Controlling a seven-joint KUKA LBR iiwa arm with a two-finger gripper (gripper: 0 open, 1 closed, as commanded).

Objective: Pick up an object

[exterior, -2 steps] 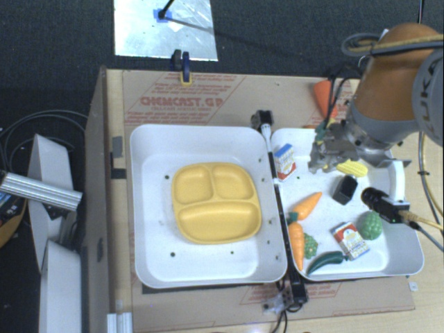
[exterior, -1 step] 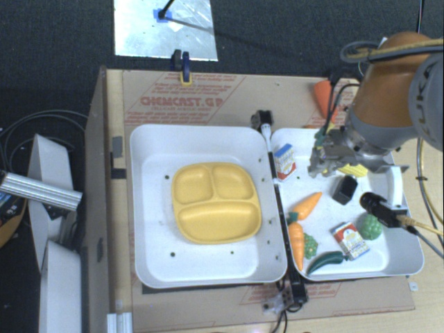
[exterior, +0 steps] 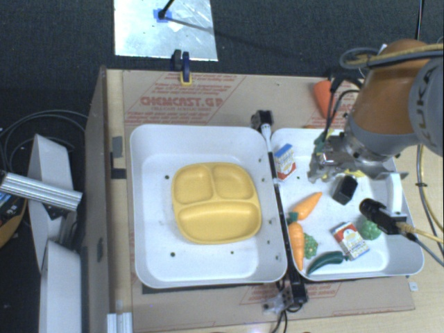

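Note:
My gripper [exterior: 318,171] hangs over the back middle of the right bin [exterior: 406,259], with the grey and orange arm above it. Just left of it, a small white and blue carton [exterior: 284,161] stands near the bin's left wall. An orange carrot [exterior: 306,205] lies below the gripper, apart from it. A second carrot [exterior: 296,241] lies along the left wall, with a green broccoli piece [exterior: 309,244] beside it. Toward the front are a green pepper [exterior: 325,260] and a red and white box [exterior: 351,241], with a green item [exterior: 372,230] to the box's right.
The left bin [exterior: 149,186] holds a yellow divided plate [exterior: 216,201]. A black divider [exterior: 276,200] runs between the bins. An orange object [exterior: 322,96] sits behind the right bin. Cables and a metal bar lie off the bench at the left.

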